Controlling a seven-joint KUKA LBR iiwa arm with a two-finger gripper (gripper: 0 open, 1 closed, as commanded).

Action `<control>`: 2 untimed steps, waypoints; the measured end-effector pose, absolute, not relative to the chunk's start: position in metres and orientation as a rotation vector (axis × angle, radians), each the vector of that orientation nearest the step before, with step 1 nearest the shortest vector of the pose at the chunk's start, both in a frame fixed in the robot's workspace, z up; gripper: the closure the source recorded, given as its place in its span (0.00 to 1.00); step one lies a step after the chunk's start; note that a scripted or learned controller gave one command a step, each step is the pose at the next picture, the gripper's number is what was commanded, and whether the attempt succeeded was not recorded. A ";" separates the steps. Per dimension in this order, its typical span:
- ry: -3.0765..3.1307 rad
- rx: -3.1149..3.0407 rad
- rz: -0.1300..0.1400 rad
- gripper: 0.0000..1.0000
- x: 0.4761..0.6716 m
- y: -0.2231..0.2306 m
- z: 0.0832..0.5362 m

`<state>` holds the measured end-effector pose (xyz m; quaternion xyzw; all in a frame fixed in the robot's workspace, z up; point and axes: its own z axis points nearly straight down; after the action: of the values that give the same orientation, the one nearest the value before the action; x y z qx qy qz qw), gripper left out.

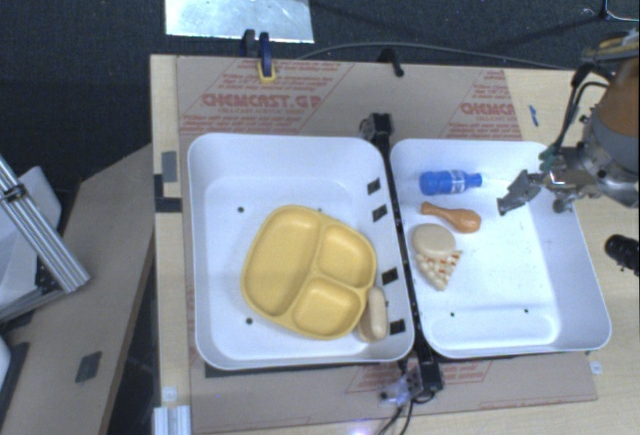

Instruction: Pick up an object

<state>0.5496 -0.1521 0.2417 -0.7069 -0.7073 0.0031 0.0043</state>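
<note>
The right bin (570,313) holds a blue bottle (450,182) lying on its side, a brown drumstick-shaped toy (452,216) just below it, and a beige shell-like piece (436,251) nearer the divider. My gripper (538,198) hangs over the right bin's upper right part, to the right of the bottle and apart from it. Its two dark fingers (514,195) are spread open with nothing between them. In the left bin (220,223) lies a yellow divided plate (310,270) with a small beige piece (374,313) at its lower right edge.
The bins sit on a cardboard sheet (270,93) on the bench. A clamp (262,53) stands at the sheet's far edge. Cables cross the dark floor behind. An aluminium frame (40,233) stands at the left.
</note>
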 end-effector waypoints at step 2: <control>-2.223 -2.219 0.000 0.00 0.550 -0.151 0.207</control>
<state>0.5496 -0.1511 0.2069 -0.7064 -0.7078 0.0001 0.0002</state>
